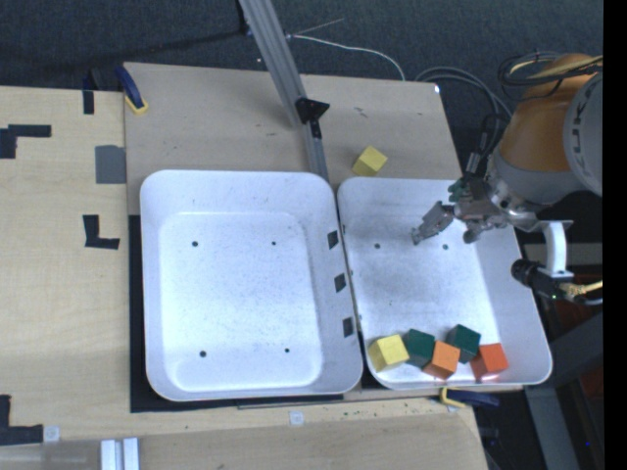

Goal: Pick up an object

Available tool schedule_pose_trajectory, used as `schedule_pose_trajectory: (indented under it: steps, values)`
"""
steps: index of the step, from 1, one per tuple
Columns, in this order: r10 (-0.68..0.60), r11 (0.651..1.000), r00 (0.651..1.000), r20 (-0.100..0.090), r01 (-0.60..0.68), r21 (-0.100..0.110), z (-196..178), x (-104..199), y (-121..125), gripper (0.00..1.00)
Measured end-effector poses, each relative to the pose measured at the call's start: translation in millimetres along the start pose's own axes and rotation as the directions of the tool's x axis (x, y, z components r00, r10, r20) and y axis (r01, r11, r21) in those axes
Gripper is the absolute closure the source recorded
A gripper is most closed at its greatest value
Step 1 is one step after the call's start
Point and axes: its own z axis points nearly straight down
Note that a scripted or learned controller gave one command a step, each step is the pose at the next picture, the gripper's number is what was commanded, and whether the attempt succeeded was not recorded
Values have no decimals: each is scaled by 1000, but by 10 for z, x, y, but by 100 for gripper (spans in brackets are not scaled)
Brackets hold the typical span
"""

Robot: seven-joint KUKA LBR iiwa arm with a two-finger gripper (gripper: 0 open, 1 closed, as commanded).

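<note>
The grey two-finger gripper hangs over the upper part of the right-hand shallow white plastic bin, its metal fingers pointing toward the bin's left wall. Whether those fingers stand apart or closed I cannot tell at this slant, though nothing shows between them.

The things to pick from lie well apart from the gripper, huddled along the near edge of that same bin: a small yellow cube at the left, a dark green cube touching it, an orange cube, a second dark green block and a red-orange block toward the corner. One more yellow cube sits on the bare wooden bench just beyond the bin's far rim. The left-hand white bin holds no blocks.

By my reading the task is at its approach step — no object chosen or touched yet. The next move calls for carrying the gripper down toward the near edge and settling on one block; the yellow one at the end of the row looks the freest, as the others crowd each other and the bin wall — a poor place for fingers to slip in
</note>
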Motion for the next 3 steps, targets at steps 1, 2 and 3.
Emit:
schedule_pose_trajectory:
  steps: [1, 2, 3]
  values:
    - [-3, 1000, 1000, 0, 3, -7, -575, 280, 234, 0]
    - [0, 1000, 1000, 1, -1, 5, 869, -10, 726, 0]
    - [-2, 1000, 1000, -1, 2, 3, 1021, 378, 575, 0]
